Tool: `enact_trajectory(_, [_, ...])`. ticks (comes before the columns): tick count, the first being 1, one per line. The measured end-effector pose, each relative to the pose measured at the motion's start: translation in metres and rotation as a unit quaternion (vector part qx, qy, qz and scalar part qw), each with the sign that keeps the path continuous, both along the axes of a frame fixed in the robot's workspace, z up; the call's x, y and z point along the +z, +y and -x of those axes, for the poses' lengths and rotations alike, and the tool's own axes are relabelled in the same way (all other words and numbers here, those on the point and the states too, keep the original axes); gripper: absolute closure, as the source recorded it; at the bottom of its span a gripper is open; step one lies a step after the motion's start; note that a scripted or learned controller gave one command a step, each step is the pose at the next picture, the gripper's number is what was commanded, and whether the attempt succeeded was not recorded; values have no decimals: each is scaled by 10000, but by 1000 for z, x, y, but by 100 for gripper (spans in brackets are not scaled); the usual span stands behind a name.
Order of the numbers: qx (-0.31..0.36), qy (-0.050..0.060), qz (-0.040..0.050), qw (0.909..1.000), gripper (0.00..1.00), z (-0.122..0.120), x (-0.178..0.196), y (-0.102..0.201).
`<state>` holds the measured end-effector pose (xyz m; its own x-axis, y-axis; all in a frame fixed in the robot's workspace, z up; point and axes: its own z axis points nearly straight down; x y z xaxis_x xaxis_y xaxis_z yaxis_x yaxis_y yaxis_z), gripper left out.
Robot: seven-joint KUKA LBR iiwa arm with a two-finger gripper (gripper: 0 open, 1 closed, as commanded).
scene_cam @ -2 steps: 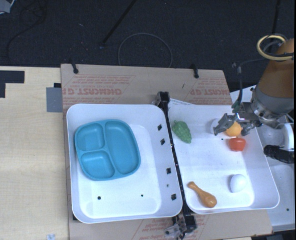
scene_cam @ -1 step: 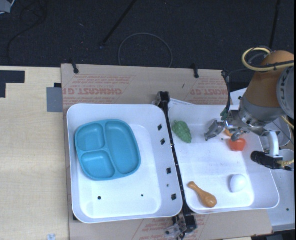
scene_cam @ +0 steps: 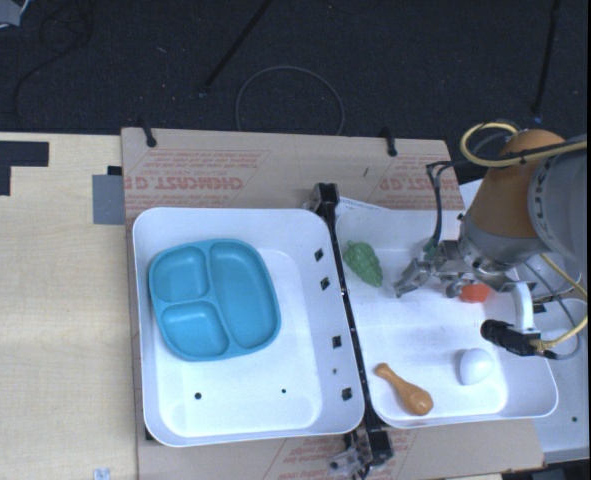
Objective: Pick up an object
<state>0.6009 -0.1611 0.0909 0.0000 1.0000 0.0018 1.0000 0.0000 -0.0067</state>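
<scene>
In the right bin (scene_cam: 425, 333) lie a green leafy object (scene_cam: 363, 263) at the upper left, an orange gourd-shaped object (scene_cam: 406, 389) near the front edge, a white ball (scene_cam: 475, 366) at the front right, and a small red-orange object (scene_cam: 472, 291) beside the wrist. My gripper (scene_cam: 407, 278) hangs low over the bin's upper middle, just right of the green object and apart from it. Its fingers point left and stand open with nothing between them.
The left bin (scene_cam: 295, 388) holds a blue divided plate (scene_cam: 213, 298). A black divider rail (scene_cam: 340, 308) runs between the bins. Cables and a black fitting (scene_cam: 515, 338) hang from the arm over the right bin's right side.
</scene>
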Motion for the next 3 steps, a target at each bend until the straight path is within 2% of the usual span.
enact_trajectory(1, [-12, -12, 4, 10000, 100, -1, 13, -1])
enact_trajectory(3, [7, -52, 15, 10000, 100, -15, 135, -4])
